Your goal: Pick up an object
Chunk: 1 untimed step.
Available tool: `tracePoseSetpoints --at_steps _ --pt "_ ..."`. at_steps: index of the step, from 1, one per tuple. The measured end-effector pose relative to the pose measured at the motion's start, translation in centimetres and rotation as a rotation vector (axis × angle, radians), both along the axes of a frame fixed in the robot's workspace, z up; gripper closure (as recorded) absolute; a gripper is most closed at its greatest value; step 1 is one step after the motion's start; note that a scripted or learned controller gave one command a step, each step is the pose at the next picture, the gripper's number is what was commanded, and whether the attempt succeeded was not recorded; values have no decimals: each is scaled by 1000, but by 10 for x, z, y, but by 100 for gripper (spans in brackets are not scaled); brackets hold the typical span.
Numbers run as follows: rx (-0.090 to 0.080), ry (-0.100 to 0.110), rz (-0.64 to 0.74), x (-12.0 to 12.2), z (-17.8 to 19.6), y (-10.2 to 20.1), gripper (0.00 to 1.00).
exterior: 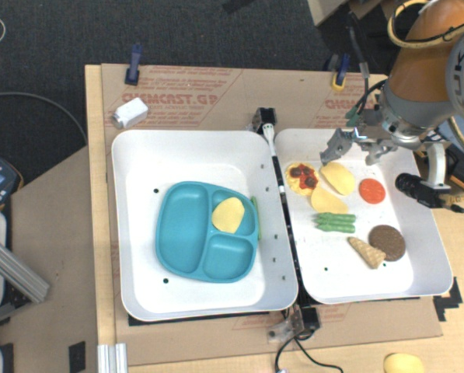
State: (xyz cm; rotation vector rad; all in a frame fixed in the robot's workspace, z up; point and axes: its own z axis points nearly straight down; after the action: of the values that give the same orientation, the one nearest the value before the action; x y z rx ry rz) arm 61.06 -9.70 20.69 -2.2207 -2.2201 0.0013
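Nearby, green beans (335, 222) beside cookie (388, 241)

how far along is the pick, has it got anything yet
Early. Done: the arm has reached over the right bin, its end effector hanging by the bin's far edge above the yellow piece. In hand: nothing seen between the fingers. Left: descend, grip and lift; the food pieces, like the red disc and green beans, lie on the bin floor.

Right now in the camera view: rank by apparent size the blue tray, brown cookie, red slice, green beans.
1. blue tray, by far the largest.
2. brown cookie.
3. green beans and red slice: too close to rank. The beans look longer but thinner, and the slice is rounder.
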Motion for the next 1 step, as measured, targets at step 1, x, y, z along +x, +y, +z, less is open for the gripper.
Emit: tracePoseSetpoints --at_steps 1 --pt "-2 -15 4 -16 148 25 0"
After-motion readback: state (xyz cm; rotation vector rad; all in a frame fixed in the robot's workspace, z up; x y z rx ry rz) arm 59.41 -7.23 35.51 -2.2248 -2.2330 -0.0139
